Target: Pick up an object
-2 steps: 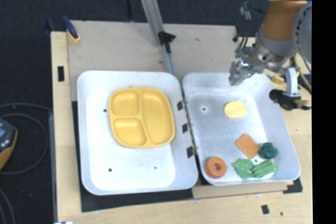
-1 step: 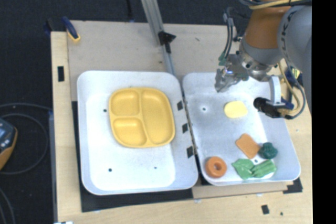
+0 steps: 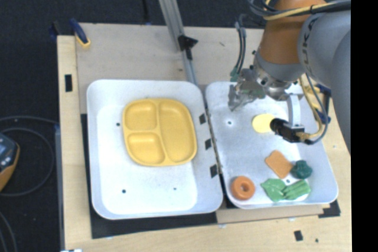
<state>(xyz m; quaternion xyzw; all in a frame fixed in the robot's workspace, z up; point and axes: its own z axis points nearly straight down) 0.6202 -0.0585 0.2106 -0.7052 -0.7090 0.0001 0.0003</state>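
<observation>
My gripper (image 3: 238, 98) hangs over the far left part of the right bin (image 3: 236, 144), with nothing seen between its fingers. In that bin lie a yellow rounded piece (image 3: 261, 123) near the middle, an orange flat block (image 3: 277, 163), an orange ring (image 3: 242, 187) at the near edge, a light green piece (image 3: 286, 190) and a dark green lump (image 3: 302, 170). All of them sit nearer the front or right than the gripper.
The left bin (image 3: 106, 186) holds a yellow divided plate (image 3: 159, 131). A metal pole (image 3: 168, 6) slants up behind the bins. The arm's orange and grey body (image 3: 295, 32) covers the back right of the bench.
</observation>
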